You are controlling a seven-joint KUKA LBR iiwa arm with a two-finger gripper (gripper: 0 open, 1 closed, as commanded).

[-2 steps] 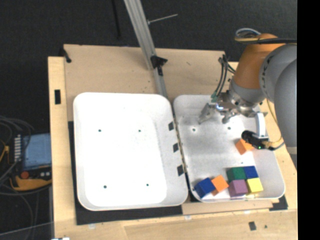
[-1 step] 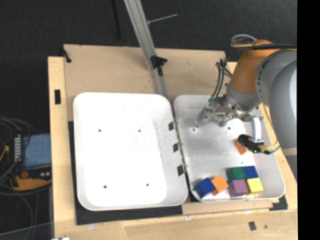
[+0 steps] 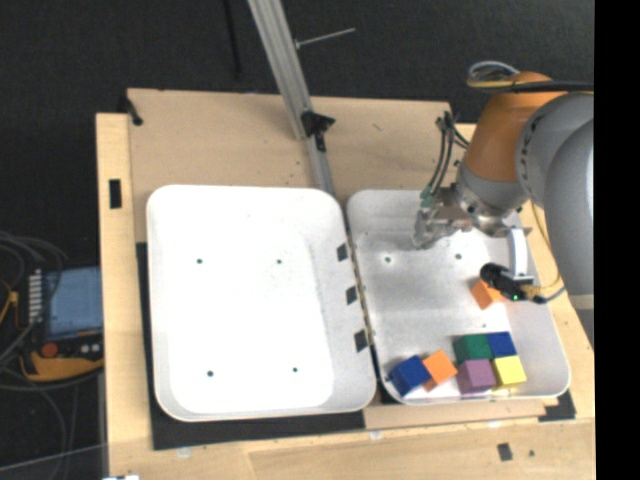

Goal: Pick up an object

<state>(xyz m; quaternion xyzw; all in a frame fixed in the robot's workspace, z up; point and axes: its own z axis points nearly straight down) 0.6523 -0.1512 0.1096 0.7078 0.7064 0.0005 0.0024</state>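
My gripper (image 3: 430, 231) hangs over the far part of the right bin (image 3: 400, 288), under the orange wrist band, with nothing visible in it. Several small blocks lie along that bin's near edge: a blue block (image 3: 408, 373), an orange block (image 3: 439, 367), a green block (image 3: 472, 348), a second blue block (image 3: 500, 344), a purple block (image 3: 477, 375) and a yellow block (image 3: 510, 370). Another small orange block (image 3: 484, 293) lies by the right wall, just right of and nearer than the gripper.
The left bin (image 3: 245, 298) sits beside the right one, with clips along the shared edge. A slanted metal pole (image 3: 290, 78) rises behind the bins. Cables and a control box (image 3: 60, 318) lie left of the bench.
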